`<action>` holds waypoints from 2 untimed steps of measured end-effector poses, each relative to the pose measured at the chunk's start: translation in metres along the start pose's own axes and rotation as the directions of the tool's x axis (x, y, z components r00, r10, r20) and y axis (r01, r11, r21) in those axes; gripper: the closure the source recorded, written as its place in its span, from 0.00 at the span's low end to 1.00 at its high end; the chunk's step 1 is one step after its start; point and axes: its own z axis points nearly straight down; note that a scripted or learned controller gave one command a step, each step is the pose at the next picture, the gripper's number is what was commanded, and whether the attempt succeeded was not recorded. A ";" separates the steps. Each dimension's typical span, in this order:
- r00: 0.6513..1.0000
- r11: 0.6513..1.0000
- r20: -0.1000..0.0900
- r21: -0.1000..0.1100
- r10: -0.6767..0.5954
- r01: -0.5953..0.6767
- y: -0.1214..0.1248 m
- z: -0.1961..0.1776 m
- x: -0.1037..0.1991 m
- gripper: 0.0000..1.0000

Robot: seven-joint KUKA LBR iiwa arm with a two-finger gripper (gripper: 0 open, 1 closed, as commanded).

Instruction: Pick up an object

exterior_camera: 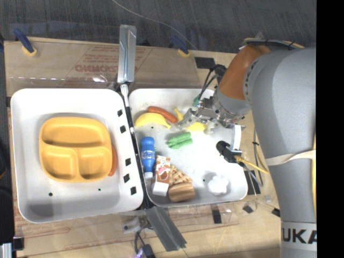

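Observation:
My gripper [194, 118] hangs low over the upper middle of the right bin [236, 192], just above a small yellow piece [196, 127]. Left of it lie a yellow banana-like piece [151, 120] and an orange sausage shape [162, 113]. A green ridged object [179, 140] rests just below and to the left of the gripper. Along the bin's left wall stands a blue bottle [147, 153]. Near the front edge sit a printed box [162, 177], a brown block [180, 188] and a white lump [217, 185].
The left bin [27, 112] holds a yellow divided tray [75, 147] with an orange piece [112, 163] against its right side. A metal bar [127, 52] rises at the divider behind the bins. The arm's large grey body [285, 106] covers the right bin's right edge.

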 end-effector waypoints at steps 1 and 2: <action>1.000 1.000 0.000 0.000 0.000 0.000 0.000 0.000 0.000 0.00; 1.000 1.000 0.000 0.000 0.000 0.000 0.000 0.000 0.000 0.00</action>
